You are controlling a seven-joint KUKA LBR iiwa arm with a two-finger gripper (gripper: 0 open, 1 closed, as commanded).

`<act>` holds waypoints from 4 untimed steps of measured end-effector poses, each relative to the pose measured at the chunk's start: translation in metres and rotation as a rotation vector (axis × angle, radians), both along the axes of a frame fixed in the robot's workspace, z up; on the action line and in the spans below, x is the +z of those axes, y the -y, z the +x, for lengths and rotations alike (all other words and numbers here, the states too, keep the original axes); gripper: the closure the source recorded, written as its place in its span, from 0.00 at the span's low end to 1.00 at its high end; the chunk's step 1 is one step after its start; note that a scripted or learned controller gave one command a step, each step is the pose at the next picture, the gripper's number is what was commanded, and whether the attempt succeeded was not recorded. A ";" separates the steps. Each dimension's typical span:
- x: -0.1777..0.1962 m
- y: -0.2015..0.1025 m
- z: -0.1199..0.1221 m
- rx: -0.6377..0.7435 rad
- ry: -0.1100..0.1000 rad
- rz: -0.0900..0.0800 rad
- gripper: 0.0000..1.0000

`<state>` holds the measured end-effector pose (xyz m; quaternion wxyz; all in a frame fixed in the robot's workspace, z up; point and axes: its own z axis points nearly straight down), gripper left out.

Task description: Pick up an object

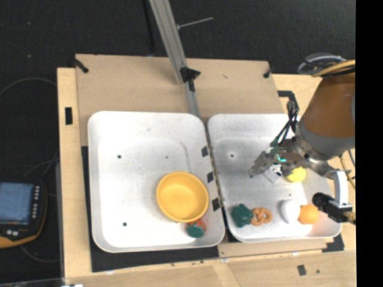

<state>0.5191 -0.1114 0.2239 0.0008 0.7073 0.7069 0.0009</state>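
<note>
You have two shallow white plastic bins side by side on a tan board: the left bin (119,142) and the right bin (239,133), their inner walls touching along the middle. The tan board (149,82) lies on a pale wooden bench (67,178), which stands on a dark floor (60,23). A slim grey metal rail (169,31) slants down from the top edge to a black clamp (189,75) above the seam between the bins. Left of the bench you see a handheld control pendant with a bluish screen (18,211), with a thin cable (18,88) curving above it.
</note>
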 end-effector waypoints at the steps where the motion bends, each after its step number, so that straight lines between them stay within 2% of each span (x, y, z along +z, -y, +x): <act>1: -0.062 0.002 -0.006 0.000 -0.008 -0.001 0.00; 2: -0.124 0.004 -0.006 0.000 -0.004 -0.002 0.00; 3: -0.123 0.005 -0.006 -0.002 -0.003 0.001 0.00; 4: -0.112 0.006 -0.004 -0.007 0.002 0.000 1.00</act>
